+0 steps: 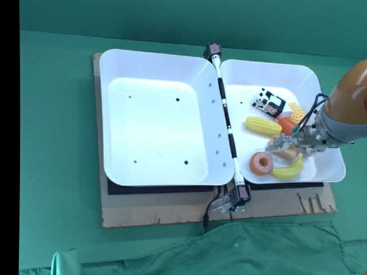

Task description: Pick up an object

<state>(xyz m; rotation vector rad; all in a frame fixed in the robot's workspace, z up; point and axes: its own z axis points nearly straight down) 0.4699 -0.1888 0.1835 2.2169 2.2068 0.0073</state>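
My gripper [285,144] is low in the right bin [330,168], near its front right. It sits over a pale beige object [286,152] that it partly hides. A pink-iced donut [262,163] lies just to its left, and a yellow banana [289,170] lies just in front of it. A yellow corn cob [263,125] lies behind the gripper to the left. A red-orange piece [286,123] and a yellow ridged piece [297,114] sit close behind it. A black-and-white carton [269,102] lies further back.
The left bin [114,67] stands beside the right one, with a black-and-white divider rod [226,116] between them. Both rest on a cardboard sheet [160,211] on green cloth. The grey and orange arm [350,105] comes in over the right bin's right rim.
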